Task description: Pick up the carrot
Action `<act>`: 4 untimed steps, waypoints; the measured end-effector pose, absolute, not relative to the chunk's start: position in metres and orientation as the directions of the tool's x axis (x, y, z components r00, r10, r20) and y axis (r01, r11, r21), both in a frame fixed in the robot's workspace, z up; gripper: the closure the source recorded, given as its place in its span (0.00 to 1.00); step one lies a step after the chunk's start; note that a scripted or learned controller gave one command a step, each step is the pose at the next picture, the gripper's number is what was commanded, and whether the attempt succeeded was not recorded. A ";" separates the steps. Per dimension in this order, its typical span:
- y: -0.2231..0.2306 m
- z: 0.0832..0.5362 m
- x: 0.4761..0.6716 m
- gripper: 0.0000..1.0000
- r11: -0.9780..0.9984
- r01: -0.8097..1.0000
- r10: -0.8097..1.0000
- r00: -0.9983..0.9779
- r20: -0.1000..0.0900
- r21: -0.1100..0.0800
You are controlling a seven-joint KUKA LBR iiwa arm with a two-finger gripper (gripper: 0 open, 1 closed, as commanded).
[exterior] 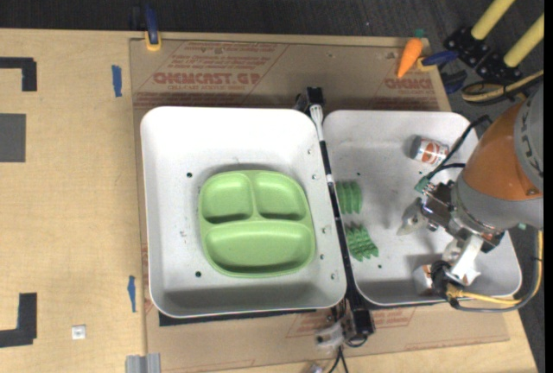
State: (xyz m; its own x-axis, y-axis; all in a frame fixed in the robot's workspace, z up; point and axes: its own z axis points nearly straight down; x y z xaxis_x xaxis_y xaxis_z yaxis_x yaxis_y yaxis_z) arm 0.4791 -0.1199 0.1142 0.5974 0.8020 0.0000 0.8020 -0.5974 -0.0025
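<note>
Hovering low over the right bin (pixel 380 125) at the frame's lower right, the gripper (pixel 421 216) has jaws whose spread cannot be told. The carrot (pixel 410 57) lies outside both bins on the cardboard, upper right, likely beyond an easy downward grasp.

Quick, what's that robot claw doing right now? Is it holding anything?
Gripper: low over the right bin; open or shut cannot be told. Nothing visibly held; the carrot lies outside the bins.
</note>
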 end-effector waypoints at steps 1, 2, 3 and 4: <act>-0.120 0.124 0.479 1.00 -0.597 0.803 0.803 0.597 0.000 -0.003; -0.157 0.142 0.479 1.00 -0.771 0.637 0.637 0.771 -0.001 -0.002; -0.117 0.221 0.484 1.00 -0.678 0.735 0.735 0.678 0.000 -0.001; -0.168 0.256 0.520 1.00 -0.623 0.782 0.782 0.623 -0.001 0.000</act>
